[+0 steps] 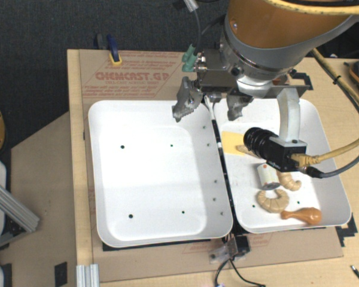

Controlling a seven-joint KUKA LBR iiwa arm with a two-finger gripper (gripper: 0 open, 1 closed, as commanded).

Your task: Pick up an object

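My gripper (209,109) hangs above the back end of the divider between the two bins. It is open, one finger (183,105) over the left bin (107,124) and the other finger (236,108) over the right bin (323,136); nothing is between them. In the right bin lie a flat yellow piece (230,142), a small white cylinder (265,174), a tan curved piece (291,183), a tan croissant-shaped toy (273,201) and an orange drumstick-shaped toy (303,215). All of these lie in front of and to the right of the gripper.
A black cylinder (268,146) on a white bracket (289,117), with a yellow hose (341,151), hangs from the arm over the right bin and hides part of the floor. The bins sit on a brown board (137,73); a blue and yellow clamp (113,49) is at its back edge.
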